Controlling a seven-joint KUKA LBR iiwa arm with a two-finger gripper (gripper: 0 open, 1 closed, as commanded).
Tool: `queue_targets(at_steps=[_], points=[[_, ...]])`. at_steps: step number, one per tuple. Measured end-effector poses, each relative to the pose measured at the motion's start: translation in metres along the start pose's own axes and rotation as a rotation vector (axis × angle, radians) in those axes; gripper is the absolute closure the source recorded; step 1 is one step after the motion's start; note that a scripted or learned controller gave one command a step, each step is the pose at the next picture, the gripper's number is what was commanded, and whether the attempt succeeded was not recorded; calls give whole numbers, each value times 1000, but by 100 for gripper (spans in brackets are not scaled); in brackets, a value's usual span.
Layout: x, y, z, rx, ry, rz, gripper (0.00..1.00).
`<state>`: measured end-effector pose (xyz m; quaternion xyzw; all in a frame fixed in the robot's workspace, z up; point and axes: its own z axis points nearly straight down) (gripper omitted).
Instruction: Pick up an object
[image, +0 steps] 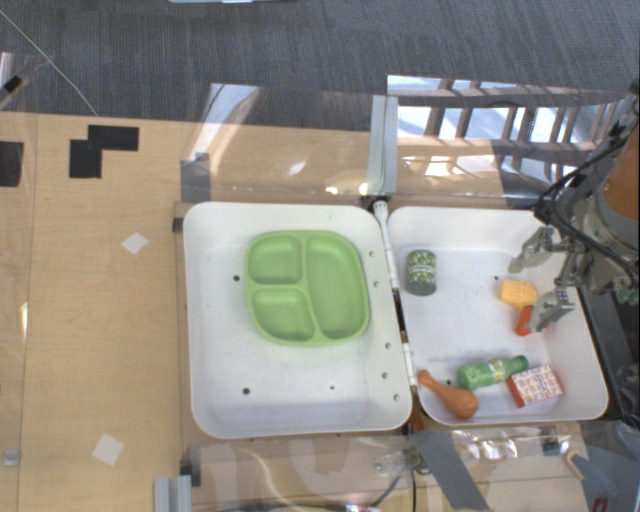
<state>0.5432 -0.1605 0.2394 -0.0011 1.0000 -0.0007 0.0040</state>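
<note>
Gripper (543, 280) spread wide over right bin's (470, 235) right edge, holding nothing. Yellow block (518, 292) and orange piece (524, 321) just beside fingertips. Green bottle (491, 372), red carton (534, 385), drumstick (449, 394) along front edge.

Gripper (545, 275) is hanging open over the right bin (470, 225) by the yellow block (518, 292), green divided plate (305, 288) in the left bin (215, 390).
</note>
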Motion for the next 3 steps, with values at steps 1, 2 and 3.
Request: queue_targets(at_steps=[1,2,3], points=[[-30,-22,144,0,1,26,0],[-34,-20,129,2,-11,18,100],[0,-1,45,0,-3,340,100]])
